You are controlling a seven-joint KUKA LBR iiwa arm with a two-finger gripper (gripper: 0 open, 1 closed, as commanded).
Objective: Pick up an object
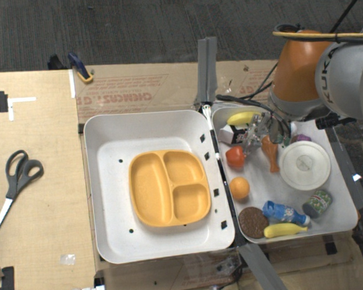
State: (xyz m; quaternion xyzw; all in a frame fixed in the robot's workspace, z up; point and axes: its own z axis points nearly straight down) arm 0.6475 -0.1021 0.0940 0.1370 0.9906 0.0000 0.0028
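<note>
My gripper (254, 133) hangs low over the back left part of the right bin (345, 220), under the grey arm with its orange band (297, 71). Right beside it lie a yellow banana (241, 117), a small black and white box (228, 133), a red tomato (235, 157) and an orange carrot (271, 155). Nothing is visibly held. Further forward sit an orange (239, 187), a brown round disc (253, 222), a blue bottle (284, 211), a second yellow banana (285, 230) and a green can (320, 201).
A white round bowl (304, 163) and a purple item (302, 138) sit at the right bin's right side. The left bin (103, 178) holds a yellow divided plate (169, 187). Scissors (16, 177) lie on the bench at the left.
</note>
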